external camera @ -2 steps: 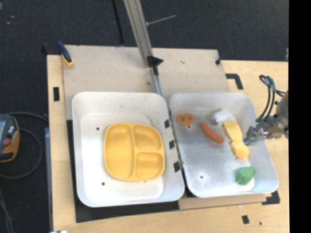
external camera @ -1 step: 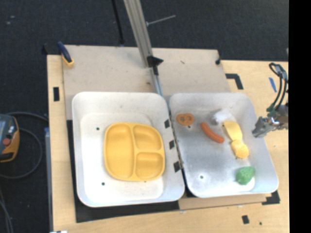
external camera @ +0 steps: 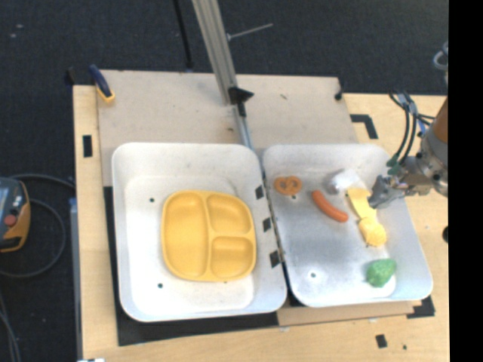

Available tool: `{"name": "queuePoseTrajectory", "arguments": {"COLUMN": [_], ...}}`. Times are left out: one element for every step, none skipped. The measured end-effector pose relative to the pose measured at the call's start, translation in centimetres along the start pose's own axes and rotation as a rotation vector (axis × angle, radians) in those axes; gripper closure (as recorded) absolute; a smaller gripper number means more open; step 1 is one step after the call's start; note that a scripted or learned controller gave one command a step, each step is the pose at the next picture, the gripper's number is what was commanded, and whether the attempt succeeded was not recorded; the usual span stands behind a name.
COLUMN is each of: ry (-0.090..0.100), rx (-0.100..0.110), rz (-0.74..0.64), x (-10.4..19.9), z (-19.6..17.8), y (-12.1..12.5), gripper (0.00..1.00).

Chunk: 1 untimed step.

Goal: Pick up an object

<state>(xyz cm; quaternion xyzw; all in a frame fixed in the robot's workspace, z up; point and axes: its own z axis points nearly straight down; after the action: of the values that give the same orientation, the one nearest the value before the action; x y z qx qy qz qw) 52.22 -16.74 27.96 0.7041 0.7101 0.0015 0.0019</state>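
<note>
While the tool (external camera: 381, 192) (grip unclear) hovers, the yellow piece (external camera: 365, 216) lies lengthwise, near-vertical.

Robotics lab, test cell. Plywood desk (external camera: 173, 111) with black corner marks, two white bins (external camera: 136, 172) fixed side by side at centre. Aluminium extrusion mast (external camera: 215, 40) with checker tag rising from desk's far edge. Loose cables (external camera: 45, 225) on dark carpet off left edge.

The arm (external camera: 438, 138) reaches in over the right bin's (external camera: 332, 277) far right rim, its orange band at the edge. The wrist hangs cabled above that rim. The pincer (external camera: 379, 193) points leftward, low over the bin's right part.
</note>
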Motion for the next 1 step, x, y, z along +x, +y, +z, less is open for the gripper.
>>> {"name": "queuePoseTrajectory", "arguments": {"ry": [0.001], "rx": [0.002], "rz": [0.001], "x": [4.69], "z": [-0.41], "y": [0.44], "gripper": [1.00]}}
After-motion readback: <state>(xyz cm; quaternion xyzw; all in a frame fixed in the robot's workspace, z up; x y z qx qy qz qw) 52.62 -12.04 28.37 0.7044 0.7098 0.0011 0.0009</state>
